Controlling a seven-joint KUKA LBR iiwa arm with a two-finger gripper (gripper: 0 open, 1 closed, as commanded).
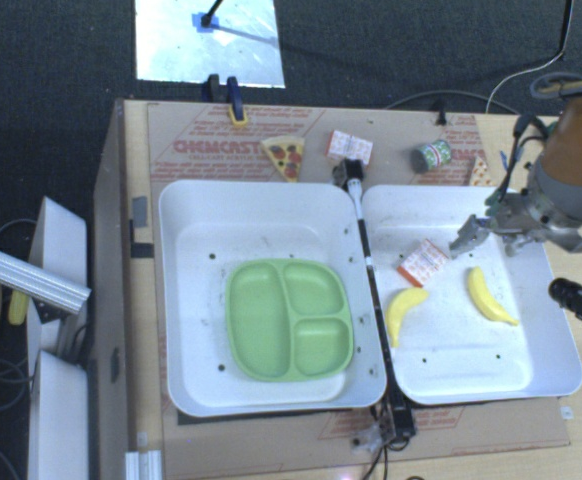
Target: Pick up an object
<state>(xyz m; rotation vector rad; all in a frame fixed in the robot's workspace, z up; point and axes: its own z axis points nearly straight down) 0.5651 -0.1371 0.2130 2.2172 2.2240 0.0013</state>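
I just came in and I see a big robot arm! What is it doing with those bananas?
The robot arm is reaching in over the right bin, trying to pick something up. Its gripper hangs above the bin's upper part, near a small red and white packet. It holds nothing right now. Two yellow bananas lie loose on the bin floor. In the left bin sits a green divided plate, untouched. A toy pizza slice and a small can rest on the cardboard behind the bins.
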